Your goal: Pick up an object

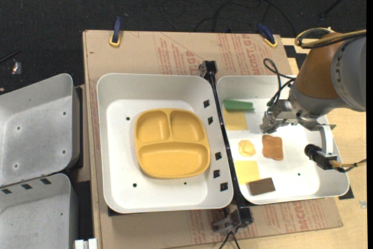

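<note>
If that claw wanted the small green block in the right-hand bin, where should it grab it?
Probably across the short width of the small green block, at its middle, coming straight down. It lies flat with its long side running left-right, near the right white bin's back wall, with bare floor along its long edges for the gripper.

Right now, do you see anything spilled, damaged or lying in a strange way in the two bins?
Nothing stands out. The yellow divided plate lies flat in the left bin. In the right bin, the green piece, yellow squares, brown pieces and small yellow lump lie apart, unspilled. The gripper hangs above them.
</note>
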You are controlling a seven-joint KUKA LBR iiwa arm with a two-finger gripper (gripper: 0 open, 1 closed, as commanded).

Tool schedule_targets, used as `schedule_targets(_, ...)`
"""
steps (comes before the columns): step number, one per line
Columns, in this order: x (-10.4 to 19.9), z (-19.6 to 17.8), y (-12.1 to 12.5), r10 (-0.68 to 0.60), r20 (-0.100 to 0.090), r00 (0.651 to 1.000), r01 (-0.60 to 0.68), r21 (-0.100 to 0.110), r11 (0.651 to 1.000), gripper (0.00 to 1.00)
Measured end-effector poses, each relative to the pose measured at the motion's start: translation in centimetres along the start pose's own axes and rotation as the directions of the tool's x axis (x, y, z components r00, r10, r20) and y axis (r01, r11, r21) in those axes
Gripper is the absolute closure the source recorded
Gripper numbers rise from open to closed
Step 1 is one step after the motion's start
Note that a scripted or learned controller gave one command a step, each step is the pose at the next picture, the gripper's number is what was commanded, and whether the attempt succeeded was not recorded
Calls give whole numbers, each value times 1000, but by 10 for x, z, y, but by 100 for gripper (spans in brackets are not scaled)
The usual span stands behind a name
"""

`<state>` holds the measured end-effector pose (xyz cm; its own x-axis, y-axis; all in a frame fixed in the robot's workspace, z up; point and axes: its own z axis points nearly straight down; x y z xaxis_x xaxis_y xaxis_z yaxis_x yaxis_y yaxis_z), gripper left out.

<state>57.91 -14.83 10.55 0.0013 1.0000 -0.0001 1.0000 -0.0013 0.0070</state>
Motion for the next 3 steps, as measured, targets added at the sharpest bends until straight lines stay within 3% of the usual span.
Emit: schedule_targets(3, -13, -151, 5, -3, 2, 1000, 3, 0, 1000, 100)
